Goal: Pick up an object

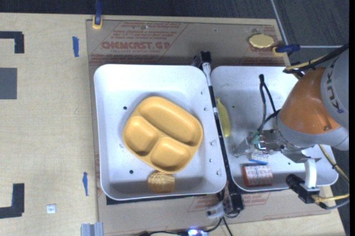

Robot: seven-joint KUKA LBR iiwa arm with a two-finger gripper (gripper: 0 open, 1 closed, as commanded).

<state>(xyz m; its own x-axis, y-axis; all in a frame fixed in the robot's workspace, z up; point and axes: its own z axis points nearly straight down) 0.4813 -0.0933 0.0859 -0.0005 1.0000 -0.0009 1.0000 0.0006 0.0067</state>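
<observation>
Hovering low in the right bin (239, 81), the pincer (256, 143) sits just above a small red-and-white box (257, 174), w/ a blue-white packet (258, 157) between them. Can't tell pincer's open/closed state; wrist hides it. Box lies just below the pincer in view, toward the bin's near wall, long axis approx left-right; flat, printed cardboard look. A yellow banana-like piece (223, 117) lies along the bin's left wall. Left bin (111, 118) holds a glossy yellow three-compartment tray (161, 132) & a tan ribbed item (161, 180).
</observation>
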